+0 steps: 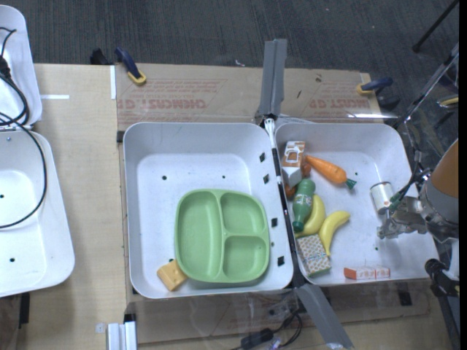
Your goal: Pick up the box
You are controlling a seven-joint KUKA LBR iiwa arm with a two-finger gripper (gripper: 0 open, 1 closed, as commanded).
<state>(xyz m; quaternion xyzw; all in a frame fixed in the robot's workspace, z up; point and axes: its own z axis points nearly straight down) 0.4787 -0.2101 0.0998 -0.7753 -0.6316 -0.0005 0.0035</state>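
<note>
Gripper (394, 221) over right bin (394, 141), grip state not discernible.
One box (294, 154) sits at that bin's upper left beside one carrot (325, 170); one bottle (302, 200), two bananas (327, 224). Left bin (146, 195): one green plate (222, 235), one yellow piece (171, 275). Wooden surface (80, 122), dark carpet beyond.

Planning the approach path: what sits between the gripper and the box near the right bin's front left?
In the camera view, the yellow banana lies partly between the gripper and the box; otherwise it is bare white floor of the right bin.
</note>
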